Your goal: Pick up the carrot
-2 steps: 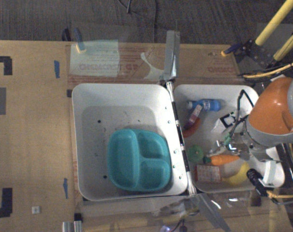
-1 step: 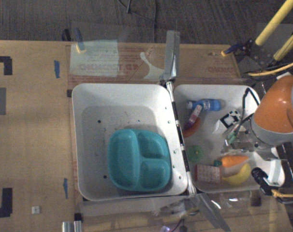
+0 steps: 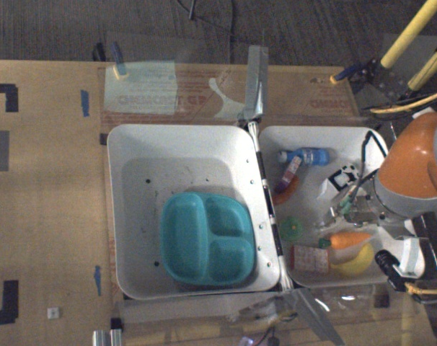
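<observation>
The carrot [image 3: 350,241] is orange with a green stub at its left end. It lies in the right bin [image 3: 316,137], near the front, resting against a yellow fruit [image 3: 357,261]. My gripper [image 3: 350,212] hangs just behind and above the carrot, below the arm's orange band [image 3: 415,166]. Cables and the wrist body hide its tip.
The right bin also holds a blue bottle [image 3: 309,156], a red and purple item [image 3: 287,179], a small green object [image 3: 292,228] and a red packet [image 3: 309,258]. A teal divided plate [image 3: 206,238] lies in the left bin [image 3: 132,193]. A black-and-white tag [image 3: 345,176] sits by the gripper.
</observation>
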`<act>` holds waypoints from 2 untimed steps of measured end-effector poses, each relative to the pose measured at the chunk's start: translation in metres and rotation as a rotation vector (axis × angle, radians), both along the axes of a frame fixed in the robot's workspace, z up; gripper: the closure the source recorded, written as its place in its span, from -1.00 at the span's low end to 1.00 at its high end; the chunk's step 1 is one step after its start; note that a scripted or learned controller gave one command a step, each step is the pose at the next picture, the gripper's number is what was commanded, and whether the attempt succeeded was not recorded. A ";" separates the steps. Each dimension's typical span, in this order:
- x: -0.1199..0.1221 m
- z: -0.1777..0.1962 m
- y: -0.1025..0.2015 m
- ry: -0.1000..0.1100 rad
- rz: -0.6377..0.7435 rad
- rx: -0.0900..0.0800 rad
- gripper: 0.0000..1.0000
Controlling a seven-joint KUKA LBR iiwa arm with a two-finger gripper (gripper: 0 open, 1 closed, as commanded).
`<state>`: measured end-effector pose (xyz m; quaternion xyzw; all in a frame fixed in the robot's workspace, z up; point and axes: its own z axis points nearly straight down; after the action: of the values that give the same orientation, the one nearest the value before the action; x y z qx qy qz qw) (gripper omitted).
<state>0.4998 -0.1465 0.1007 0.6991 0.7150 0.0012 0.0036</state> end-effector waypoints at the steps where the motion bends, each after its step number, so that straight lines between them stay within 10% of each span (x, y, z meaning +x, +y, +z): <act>1: -0.017 -0.012 -0.005 -0.002 0.104 0.003 -1.00; 2: -0.016 -0.001 -0.010 -0.008 0.097 -0.004 1.00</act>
<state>0.4838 -0.1563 0.0994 0.6635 0.7482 0.0027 0.0076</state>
